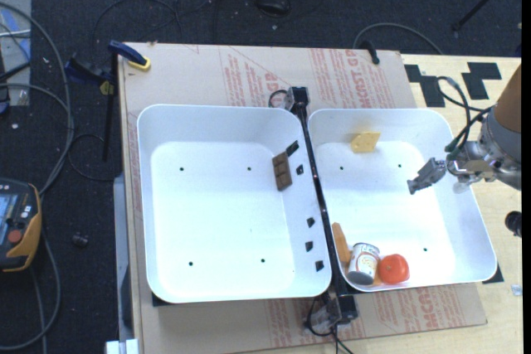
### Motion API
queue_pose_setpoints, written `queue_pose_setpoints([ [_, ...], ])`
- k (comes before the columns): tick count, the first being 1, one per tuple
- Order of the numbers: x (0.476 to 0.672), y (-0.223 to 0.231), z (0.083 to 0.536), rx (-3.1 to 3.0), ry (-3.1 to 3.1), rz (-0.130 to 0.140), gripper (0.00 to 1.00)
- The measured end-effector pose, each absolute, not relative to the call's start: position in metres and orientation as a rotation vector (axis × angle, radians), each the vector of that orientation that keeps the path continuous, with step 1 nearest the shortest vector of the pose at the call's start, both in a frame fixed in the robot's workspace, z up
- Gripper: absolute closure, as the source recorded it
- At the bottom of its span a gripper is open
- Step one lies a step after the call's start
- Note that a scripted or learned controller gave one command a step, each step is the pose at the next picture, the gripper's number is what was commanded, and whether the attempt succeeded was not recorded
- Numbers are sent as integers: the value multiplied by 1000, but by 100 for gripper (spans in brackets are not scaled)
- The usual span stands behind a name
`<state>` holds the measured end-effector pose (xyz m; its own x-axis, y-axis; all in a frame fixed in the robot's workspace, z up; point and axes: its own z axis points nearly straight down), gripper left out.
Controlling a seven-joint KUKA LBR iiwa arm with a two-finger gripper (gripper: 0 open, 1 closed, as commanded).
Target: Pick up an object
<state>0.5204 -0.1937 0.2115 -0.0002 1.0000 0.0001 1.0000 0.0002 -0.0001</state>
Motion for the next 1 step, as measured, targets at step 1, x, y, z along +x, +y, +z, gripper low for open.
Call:
queue_pose_setpoints([
  [1,560,-204,258,-2223,-2225,-3,0],
])
